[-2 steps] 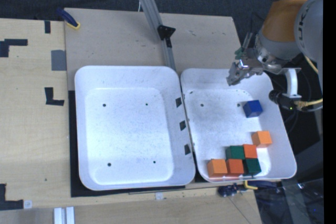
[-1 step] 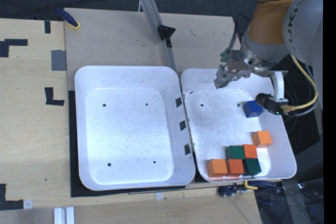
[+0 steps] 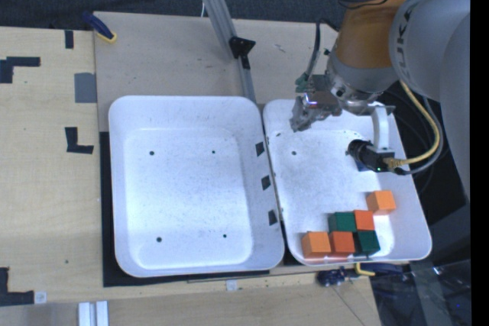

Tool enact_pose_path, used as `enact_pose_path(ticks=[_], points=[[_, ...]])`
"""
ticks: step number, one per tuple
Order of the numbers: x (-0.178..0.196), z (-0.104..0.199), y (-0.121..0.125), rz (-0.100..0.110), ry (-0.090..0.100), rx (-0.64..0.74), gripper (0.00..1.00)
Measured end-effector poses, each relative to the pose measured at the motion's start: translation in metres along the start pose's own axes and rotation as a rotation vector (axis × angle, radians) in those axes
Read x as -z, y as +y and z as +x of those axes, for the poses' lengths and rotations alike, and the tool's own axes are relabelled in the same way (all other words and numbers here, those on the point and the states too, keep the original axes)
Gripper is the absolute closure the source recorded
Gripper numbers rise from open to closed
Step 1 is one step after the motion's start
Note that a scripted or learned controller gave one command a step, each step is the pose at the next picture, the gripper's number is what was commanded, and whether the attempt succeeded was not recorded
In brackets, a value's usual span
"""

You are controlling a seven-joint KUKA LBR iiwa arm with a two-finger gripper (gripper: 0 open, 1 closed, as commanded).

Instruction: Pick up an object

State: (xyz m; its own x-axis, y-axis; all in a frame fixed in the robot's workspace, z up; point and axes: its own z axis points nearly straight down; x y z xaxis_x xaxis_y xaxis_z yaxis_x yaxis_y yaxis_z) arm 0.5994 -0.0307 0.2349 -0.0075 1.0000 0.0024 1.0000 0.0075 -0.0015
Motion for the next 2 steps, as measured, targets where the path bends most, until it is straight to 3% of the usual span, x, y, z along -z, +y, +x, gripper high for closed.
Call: enact_pose_path(ticks=[2], points=[[0.008, 0.094, -0.032, 0.001, -0.001, 0.000, 1.00]])
